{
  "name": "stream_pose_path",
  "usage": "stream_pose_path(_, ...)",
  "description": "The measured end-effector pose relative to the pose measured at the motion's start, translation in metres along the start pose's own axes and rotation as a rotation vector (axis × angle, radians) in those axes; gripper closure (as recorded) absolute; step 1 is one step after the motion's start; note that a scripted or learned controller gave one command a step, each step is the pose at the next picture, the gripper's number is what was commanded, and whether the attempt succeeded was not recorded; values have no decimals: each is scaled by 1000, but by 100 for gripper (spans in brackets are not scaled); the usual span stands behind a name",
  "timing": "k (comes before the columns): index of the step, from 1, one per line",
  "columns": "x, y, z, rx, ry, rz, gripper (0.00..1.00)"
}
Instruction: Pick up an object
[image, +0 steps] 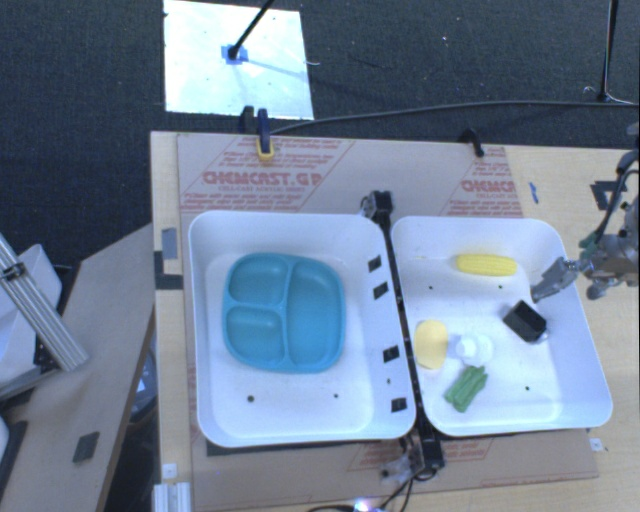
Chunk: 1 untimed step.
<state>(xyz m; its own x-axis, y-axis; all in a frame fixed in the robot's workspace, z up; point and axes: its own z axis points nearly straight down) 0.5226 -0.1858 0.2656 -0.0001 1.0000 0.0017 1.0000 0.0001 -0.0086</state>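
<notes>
2 white bins: left bin (215, 400) holds 1 blue divided plate (285, 311); right bin (580, 390) holds 1 corn cob (486, 265), 1 black block (524, 321), 1 yellow piece (431, 344), 1 white item (473, 349), 1 green item (465, 388). Gripper (552, 280) partly cut off; grip state cannot be told.

Both white bins (300, 232) look like smooth, slightly glossy plastic. The blue divided plate (285, 312) is matt plastic. The corn cob (486, 264) has a bumpy yellow surface, the black block (524, 321) seems dull, perhaps foam. The bench (340, 170) underneath looks like printed brown board.
</notes>
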Motion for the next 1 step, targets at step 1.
stream_pose_path(1, 1, 2, -5, -10, -2, -4, 0)
